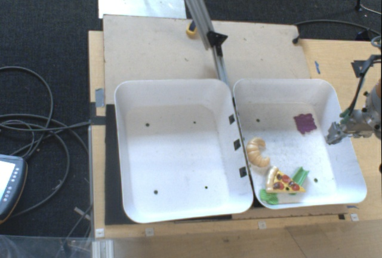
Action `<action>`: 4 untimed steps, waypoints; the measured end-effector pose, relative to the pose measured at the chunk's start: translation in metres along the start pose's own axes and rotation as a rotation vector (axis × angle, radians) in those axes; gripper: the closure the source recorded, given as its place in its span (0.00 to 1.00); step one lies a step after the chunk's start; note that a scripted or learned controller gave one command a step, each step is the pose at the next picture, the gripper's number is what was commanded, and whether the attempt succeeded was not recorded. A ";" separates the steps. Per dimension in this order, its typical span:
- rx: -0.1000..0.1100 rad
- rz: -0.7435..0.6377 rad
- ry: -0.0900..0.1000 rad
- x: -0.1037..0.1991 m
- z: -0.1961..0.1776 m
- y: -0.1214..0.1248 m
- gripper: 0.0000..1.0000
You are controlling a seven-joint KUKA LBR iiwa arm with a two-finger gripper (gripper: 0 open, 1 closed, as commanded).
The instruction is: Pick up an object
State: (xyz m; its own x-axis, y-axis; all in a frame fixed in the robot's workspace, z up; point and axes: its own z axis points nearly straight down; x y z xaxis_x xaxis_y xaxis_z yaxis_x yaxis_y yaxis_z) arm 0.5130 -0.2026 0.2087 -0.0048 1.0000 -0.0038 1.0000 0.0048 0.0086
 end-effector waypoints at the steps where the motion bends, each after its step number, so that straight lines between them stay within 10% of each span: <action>1: 0.002 0.000 0.001 -0.001 -0.041 0.002 1.00; 4: 0.006 -0.006 0.006 0.159 -0.057 0.027 1.00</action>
State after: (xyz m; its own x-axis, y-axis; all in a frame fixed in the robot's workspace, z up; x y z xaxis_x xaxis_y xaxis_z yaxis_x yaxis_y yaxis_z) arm 0.5386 -0.0434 0.2656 -0.0110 0.9999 0.0019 0.9999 0.0110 0.0025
